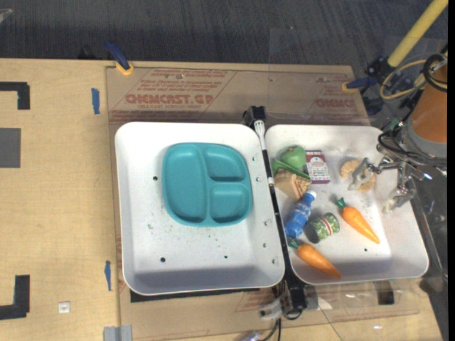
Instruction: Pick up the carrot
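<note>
Two orange carrots lie in the right bin (409, 261). One carrot (359, 221) is at the middle right, its green top pointing up-left. The other carrot (317, 258) rests near the bin's front wall. My gripper (382, 180) hangs over the bin's right side, just above and right of the first carrot. It is open, with its fingers spread and nothing between them. The arm's orange band (434, 119) sits at the view's right edge.
Also in the right bin are a green toy vegetable (291, 159), a small box (317, 167), a tan bread-like piece (350, 169), a blue bottle (299, 215) and a green can (323, 226). The left bin (142, 247) holds a teal divided plate (207, 183).
</note>
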Controlling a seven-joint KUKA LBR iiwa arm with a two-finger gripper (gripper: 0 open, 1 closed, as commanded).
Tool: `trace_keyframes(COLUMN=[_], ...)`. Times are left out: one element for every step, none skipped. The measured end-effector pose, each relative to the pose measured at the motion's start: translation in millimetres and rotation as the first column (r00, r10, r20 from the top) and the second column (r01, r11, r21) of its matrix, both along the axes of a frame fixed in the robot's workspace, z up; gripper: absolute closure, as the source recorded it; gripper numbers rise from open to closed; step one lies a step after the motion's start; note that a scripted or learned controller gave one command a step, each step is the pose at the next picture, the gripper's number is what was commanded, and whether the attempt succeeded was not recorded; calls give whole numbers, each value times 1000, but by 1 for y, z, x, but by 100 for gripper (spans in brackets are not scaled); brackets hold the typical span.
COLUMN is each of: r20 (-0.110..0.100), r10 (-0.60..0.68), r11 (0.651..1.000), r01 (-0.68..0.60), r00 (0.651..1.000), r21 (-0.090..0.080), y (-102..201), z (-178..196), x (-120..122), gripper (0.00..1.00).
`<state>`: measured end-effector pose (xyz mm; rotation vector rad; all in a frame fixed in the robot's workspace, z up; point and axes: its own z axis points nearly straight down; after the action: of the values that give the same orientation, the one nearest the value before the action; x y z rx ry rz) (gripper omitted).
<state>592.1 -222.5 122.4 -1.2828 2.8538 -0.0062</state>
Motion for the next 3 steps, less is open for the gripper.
trace_keyframes(r20=[-2, 7, 15], r10=[41, 38, 36], r11=[999, 999, 999], r01=[-41, -38, -36], r00=[999, 999, 999], r21=[0, 6, 9], y=[45, 48, 50], z=[-30, -20, -9], x=[-30, -28, -25], gripper=[0, 100, 100])
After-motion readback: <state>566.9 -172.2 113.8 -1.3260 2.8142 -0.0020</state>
